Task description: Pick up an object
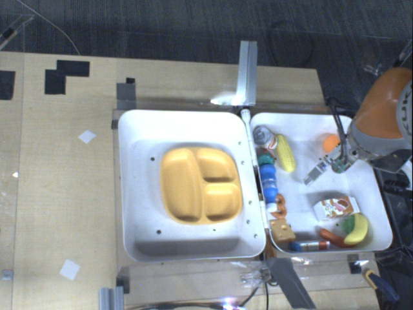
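Claw: gripper [317, 172] low over the right bin, fingers slightly spread, nothing between them.
Arm: grey KUKA arm [381, 118] with orange band, reaching in from the right edge.
Nearest candidates: corn cob [284, 152] just left of the fingertips; orange ball [330, 142] close by, partly behind the wrist; small printed carton [335, 208] below the claw.
Task's thing: not yet chosen; every candidate lies loose in the right bin, none lifted.
Advice for the step: judged best to centre over one isolated item, such as the carton, descend straight, and close across its narrow side; crowded pieces along the left wall risk a glancing miss.
Right bin [377, 186]: also holds a blue bottle [268, 183], a silver-capped item [262, 135], a yellow-green fruit [356, 228], a red piece [331, 237], a tan block [281, 228].
Left bin [139, 173]: holds one yellow divided tray [200, 184], lying flat at its middle.
Bench [58, 192]: pale wood, bearing both bins side by side.
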